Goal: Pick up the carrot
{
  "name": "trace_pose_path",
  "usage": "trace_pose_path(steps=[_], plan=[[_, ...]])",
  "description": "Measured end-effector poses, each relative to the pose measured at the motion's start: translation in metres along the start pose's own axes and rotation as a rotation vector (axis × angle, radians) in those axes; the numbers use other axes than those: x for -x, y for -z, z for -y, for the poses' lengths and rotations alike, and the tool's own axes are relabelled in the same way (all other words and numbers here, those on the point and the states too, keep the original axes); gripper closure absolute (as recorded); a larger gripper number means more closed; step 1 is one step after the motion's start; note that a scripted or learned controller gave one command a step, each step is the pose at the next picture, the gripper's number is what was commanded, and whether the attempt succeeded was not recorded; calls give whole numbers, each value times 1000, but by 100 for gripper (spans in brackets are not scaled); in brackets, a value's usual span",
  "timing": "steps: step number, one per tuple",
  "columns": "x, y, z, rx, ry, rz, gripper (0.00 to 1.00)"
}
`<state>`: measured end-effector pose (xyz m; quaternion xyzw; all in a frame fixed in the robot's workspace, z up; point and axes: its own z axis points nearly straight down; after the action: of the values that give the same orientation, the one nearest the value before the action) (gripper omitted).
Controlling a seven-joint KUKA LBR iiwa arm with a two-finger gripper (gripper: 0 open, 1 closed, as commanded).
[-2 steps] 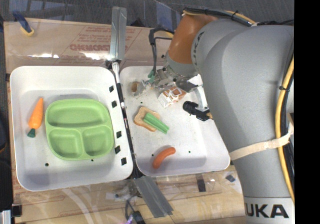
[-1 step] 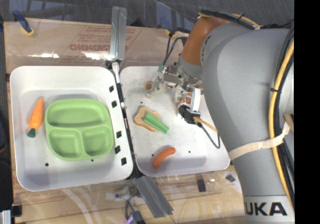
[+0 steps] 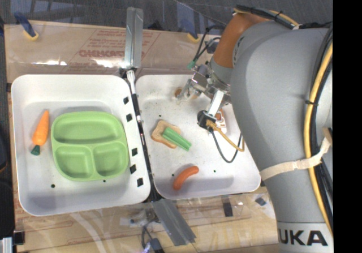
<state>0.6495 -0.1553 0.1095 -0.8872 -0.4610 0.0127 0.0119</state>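
The carrot (image 3: 41, 129), orange with a dark green stem end, lies in the left bin (image 3: 22, 184) beside the left side of a green divided plate (image 3: 89, 145). It points along the bin's length, stem end toward the front. My gripper (image 3: 189, 89) hangs over the back part of the right bin (image 3: 243, 175), far to the right of the carrot and apart from it. A small brown item (image 3: 179, 93) lies just by the gripper's tip.
In the right bin lie a slice of toast (image 3: 163, 133) with a green piece (image 3: 179, 140) on it and a red-orange sausage (image 3: 185, 176). The arm's grey body covers the bin's right side. A metal divider (image 3: 134, 42) stands between the bins.
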Motion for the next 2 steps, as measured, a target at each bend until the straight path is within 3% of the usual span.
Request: trace_pose_path(steps=[1,2], plan=[[-41,-18,20,19,-728,-20,0],[-43,-9,22,12,-718,-16,100]])
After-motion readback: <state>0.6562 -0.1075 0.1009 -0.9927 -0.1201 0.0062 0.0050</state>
